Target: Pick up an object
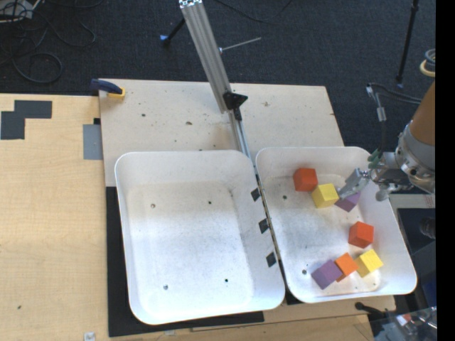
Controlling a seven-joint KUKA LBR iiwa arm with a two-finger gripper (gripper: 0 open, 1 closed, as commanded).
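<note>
In the right bin (398, 279), near its far right side, my gripper (349, 188) reaches down from the arm's wrist. Its tip is just above a small purple block (349, 204) and next to a yellow cube (325, 195). An orange-red cube (306, 179) lies a little further left. Nearer the front lie a red cube (361, 234) and a tight cluster of a purple cube (326, 273), an orange cube (346, 264) and a yellow cube (370, 261). I see nothing lifted off the bin floor.
The left bin (142, 163) adjoins the right one along a ridge with black clips (264, 225). A slanted aluminium post (210, 55) rises behind the bins. A blue-and-yellow clamp (107, 87) lies at the bench's back left.
</note>
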